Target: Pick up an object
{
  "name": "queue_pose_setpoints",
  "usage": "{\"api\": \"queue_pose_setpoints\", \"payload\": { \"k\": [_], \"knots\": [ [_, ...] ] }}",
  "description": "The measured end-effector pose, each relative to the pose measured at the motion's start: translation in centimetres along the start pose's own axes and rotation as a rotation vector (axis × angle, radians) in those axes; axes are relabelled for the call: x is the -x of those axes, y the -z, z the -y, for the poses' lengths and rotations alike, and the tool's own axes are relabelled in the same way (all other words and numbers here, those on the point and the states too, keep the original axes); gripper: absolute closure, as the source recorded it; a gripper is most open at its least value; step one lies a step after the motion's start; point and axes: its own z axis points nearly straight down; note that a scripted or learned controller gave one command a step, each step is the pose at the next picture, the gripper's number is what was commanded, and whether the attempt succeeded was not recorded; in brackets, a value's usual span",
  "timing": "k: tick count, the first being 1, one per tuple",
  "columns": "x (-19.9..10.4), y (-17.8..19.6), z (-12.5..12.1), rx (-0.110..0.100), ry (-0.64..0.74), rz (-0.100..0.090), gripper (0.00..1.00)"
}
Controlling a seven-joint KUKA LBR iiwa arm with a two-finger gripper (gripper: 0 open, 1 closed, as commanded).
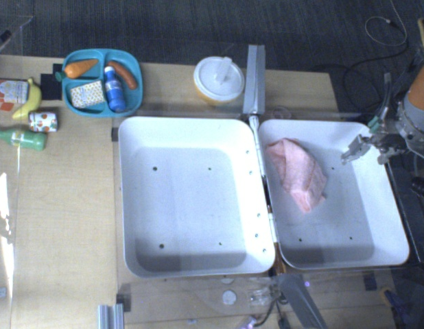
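A crumpled pink cloth lies in the right bin, in its left half near the divider. My gripper hangs over the bin's upper right corner, to the right of the cloth and apart from it. It is open, with nothing between its fingers. The grey arm with its orange band comes in from the right edge.
The left bin adjoins the right one. Behind the bins stand a lidded yellow cup and a blue divided tray of toy food. A banana, a small can and a green bottle lie at the far left.
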Motion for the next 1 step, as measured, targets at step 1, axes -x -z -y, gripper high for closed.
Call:
{"api": "queue_pose_setpoints", "payload": {
  "k": [1],
  "knots": [
    [-3.32, -11.54, -0.82, 0.014, 0.146, 0.004, 0.00]
  ]
}}
